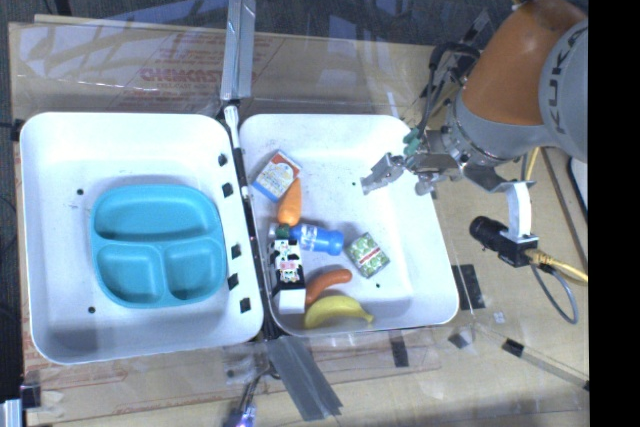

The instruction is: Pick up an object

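Your candidates sit clustered in the right bin (425,260): carrot (289,203), blue bottle (318,238), green box (368,254), banana (336,312). Gripper (383,173) hangs over the bin's upper right, grasping nothing; finger spread can't be told. Looks like approach; next you'd drop toward the green box, nearest one.

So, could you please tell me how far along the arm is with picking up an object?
Nothing looks picked up yet. The claw hangs over the right white bin's upper right part, with no object seen in it. The orange carrot, blue bottle, green packet and yellow banana all lie in that bin. Choosing, gripping and lifting one remain.
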{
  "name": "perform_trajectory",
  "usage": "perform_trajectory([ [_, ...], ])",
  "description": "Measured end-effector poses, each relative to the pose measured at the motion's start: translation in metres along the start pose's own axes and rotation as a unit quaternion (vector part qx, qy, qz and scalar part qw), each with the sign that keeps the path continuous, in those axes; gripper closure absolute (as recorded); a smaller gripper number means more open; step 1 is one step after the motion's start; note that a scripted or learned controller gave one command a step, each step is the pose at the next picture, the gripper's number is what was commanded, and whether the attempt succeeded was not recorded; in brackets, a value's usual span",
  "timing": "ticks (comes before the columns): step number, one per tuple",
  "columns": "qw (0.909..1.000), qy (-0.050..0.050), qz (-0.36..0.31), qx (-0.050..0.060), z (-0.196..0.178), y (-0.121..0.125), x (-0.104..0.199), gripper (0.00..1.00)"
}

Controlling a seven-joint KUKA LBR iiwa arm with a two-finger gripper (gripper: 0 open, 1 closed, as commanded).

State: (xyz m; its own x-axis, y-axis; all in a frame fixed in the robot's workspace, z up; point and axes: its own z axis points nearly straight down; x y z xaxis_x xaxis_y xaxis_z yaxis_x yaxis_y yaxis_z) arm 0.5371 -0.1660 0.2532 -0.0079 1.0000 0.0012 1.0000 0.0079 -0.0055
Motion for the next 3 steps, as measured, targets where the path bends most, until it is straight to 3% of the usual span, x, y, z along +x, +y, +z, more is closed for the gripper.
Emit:
perform_trajectory([
  [1,0.9979,0.000,-0.065,-0.002,0.160,-0.020,-0.037,0.00],
  [2,0.9977,-0.001,-0.068,-0.002,0.150,-0.019,-0.037,1.00],
  [3,0.9959,-0.001,-0.091,-0.003,0.027,0.031,-0.022,1.00],
])
